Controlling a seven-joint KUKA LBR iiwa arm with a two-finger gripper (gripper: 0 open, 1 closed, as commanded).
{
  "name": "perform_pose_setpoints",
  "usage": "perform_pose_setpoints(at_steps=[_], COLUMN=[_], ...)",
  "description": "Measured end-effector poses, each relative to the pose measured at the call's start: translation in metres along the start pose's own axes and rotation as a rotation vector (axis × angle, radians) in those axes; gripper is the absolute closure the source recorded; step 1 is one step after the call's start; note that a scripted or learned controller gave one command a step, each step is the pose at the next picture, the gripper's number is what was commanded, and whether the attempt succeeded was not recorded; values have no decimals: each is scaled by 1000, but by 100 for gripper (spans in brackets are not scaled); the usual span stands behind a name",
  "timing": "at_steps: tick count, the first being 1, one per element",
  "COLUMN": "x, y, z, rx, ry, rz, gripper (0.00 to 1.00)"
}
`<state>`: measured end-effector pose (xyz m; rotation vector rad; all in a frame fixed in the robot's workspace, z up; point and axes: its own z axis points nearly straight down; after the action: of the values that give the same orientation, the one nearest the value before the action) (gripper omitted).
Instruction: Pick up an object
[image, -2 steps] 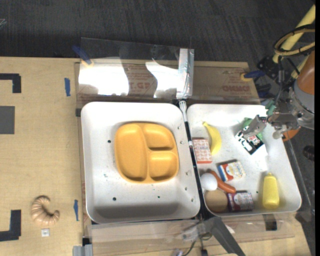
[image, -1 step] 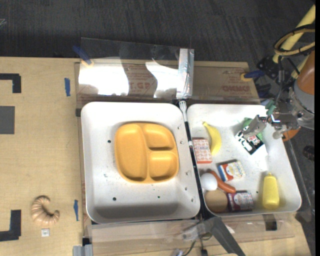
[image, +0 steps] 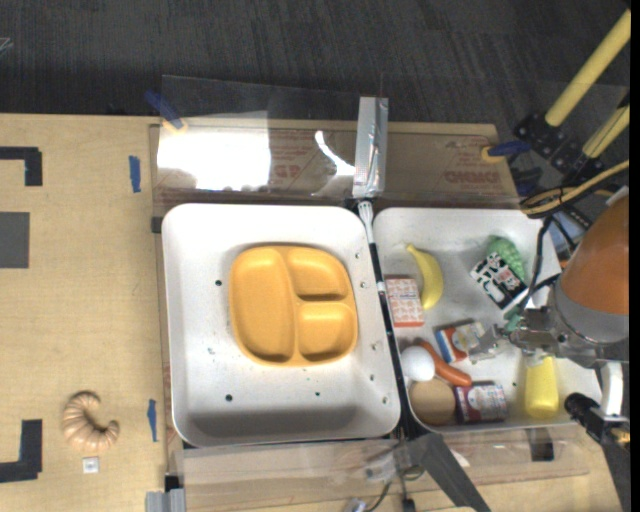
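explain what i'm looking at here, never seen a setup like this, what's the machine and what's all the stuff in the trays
This is one picture from a camera fixed above a bench, looking down at a slant. The grey and orange shape at the right is a robot arm; its gripper reaches into the right bin. Whether it holds anything is unclear from here.

The left bin holds a yellow divided plate. The right bin holds a banana, a small red and white box, a white egg, a carrot, a can, a yellow bottle and a green and black packet. A tan croissant-like toy lies on the bench, outside the bins.
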<state>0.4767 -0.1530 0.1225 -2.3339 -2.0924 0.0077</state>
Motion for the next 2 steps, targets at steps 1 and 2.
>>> perform_pose_setpoints(at_steps=[1, 2], x=[56, 56], y=[0, 1], z=[33, 23], rx=[-21, -23], ry=[-1, -2], rz=[108, 109], gripper=[0, 100])
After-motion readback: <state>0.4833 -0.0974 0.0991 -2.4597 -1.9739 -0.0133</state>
